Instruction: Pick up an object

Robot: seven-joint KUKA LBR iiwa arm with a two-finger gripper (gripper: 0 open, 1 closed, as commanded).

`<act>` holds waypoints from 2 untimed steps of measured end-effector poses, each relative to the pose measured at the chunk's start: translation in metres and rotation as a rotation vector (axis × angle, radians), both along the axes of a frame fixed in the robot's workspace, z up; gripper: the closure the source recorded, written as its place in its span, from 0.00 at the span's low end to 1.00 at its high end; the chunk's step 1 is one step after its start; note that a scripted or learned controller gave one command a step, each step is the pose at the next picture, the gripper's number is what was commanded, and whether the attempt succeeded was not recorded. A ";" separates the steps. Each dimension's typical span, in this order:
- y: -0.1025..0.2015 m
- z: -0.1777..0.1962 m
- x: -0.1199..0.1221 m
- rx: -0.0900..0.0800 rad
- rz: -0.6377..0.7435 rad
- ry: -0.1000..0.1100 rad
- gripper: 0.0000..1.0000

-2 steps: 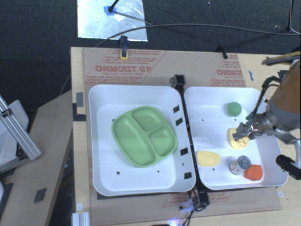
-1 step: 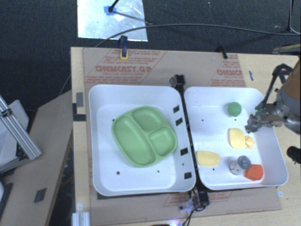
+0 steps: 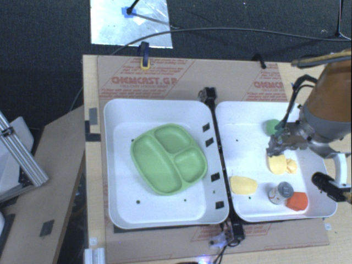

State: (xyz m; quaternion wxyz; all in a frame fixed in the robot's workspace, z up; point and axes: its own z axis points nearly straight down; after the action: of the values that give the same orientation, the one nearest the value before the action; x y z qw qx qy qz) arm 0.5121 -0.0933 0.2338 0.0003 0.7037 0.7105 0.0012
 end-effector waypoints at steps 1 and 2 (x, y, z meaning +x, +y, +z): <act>0.052 0.008 0.003 0.000 0.001 -0.001 1.00; 0.106 0.014 0.008 0.001 0.001 0.001 1.00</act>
State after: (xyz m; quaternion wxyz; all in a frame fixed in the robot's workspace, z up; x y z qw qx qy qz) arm 0.5204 0.0122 0.2476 -0.0001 0.7032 0.7110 0.0012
